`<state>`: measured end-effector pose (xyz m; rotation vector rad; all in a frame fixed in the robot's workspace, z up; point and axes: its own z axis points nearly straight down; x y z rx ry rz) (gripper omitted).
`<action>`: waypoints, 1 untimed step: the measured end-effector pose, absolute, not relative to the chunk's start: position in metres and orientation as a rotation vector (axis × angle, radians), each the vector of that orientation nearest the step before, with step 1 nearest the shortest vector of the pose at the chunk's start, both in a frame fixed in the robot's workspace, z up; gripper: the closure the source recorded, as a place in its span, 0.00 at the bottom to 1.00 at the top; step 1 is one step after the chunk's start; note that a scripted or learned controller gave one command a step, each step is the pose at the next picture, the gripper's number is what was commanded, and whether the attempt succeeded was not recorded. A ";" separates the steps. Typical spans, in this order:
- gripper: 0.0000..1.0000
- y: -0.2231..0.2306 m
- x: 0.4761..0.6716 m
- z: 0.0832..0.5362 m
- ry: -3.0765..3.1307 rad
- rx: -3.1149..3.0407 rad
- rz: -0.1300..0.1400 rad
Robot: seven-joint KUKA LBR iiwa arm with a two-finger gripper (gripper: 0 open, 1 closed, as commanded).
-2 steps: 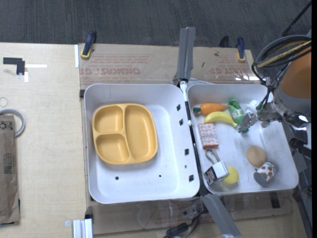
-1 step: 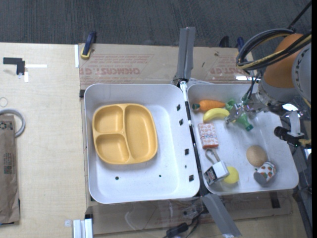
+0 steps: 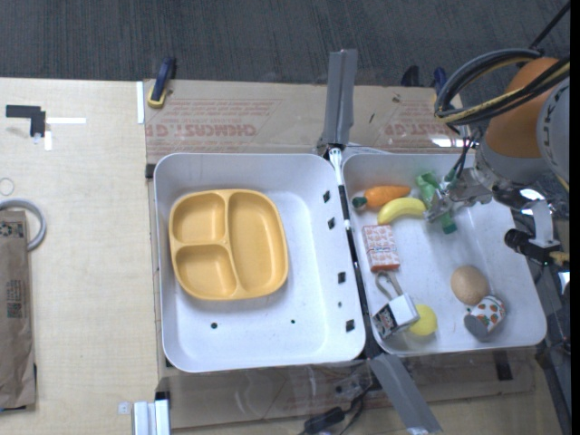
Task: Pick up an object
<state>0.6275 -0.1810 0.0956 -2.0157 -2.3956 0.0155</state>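
Reaching in from the right, the grey arm with its orange band [image 3: 521, 107] bends down over the right bin [image 3: 526, 333], its gripper [image 3: 444, 208] low at the bin's far side, just beside a banana [image 3: 401, 209] and a green object [image 3: 428, 187]; whether the fingers are apart or together cannot be told. The left bin [image 3: 263, 347] holds a yellow divided plate [image 3: 229, 243]. In the right bin also lie a carrot [image 3: 384, 194], a red-and-white packet [image 3: 381, 247], a tan egg-like object [image 3: 468, 285], a spotted cup [image 3: 485, 317], and a yellow ball [image 3: 423, 323].
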 end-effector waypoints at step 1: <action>0.00 -0.181 0.627 0.096 -2.395 -2.016 0.016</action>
